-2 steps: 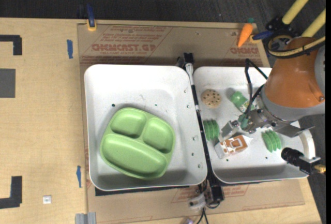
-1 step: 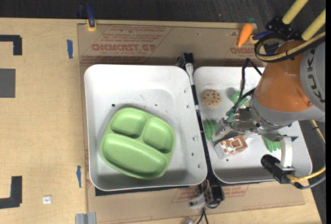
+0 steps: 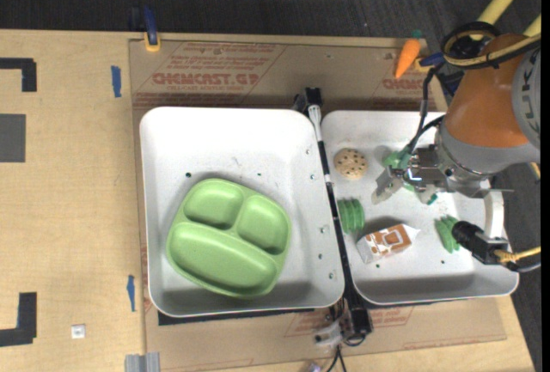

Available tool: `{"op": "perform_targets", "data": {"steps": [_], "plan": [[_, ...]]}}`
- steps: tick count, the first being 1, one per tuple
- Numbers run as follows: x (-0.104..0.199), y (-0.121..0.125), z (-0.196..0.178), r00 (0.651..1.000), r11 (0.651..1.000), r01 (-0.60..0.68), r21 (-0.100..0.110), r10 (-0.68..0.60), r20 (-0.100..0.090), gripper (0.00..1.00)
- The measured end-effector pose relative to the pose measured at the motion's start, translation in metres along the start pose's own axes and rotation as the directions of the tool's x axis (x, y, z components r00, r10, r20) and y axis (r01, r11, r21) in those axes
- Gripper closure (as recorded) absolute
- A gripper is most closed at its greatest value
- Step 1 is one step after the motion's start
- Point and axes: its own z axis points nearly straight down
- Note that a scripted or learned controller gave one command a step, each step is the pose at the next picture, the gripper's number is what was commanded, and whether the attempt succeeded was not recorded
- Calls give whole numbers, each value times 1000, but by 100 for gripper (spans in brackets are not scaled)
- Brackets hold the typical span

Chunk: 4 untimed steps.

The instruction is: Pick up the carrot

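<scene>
The camera view looks down on a cardboard-topped bench with two shallow white bins side by side. The carrot — a small orange toy carrot [image 3: 407, 57] with a green tip at its upper end — lies outside both bins, on the cardboard just beyond the far rim of the right-hand white bin [image 3: 412, 280], tilted slightly and close to a blue clamp at the bench edge. Nothing crowds it on its left; to its right the arm's cables and orange band come near.

The two-finger gripper [image 3: 387, 183] hangs low over the right bin, well apart from the carrot, its metal fingers [image 3: 384, 186] spread apart with nothing between them. Just left of it sits a round tan cookie [image 3: 350, 161]; nearer the front lie a ribbed green piece [image 3: 351, 214], a small brown-and-white carton [image 3: 386, 241] and another green piece [image 3: 447, 234] toward the right wall. The middle of this bin's floor is bare.

The left-hand white bin [image 3: 172, 125] holds a green three-compartment plastic tray [image 3: 228, 233], set toward its front-left, leaving open floor along the far side.
</scene>
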Motion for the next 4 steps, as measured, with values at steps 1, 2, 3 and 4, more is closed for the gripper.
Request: {"op": "perform_targets", "data": {"steps": [1,2,3,4], "plan": [[1,-8,0,911,911,-411,0,411,0,0],[-6,-3,0,805,805,-593,1,593,1,0],[-59,-44,-33,903,903,-429,4,429,0,0],[-28,-47,49,886,886,-464,1,464,0,0]]}}
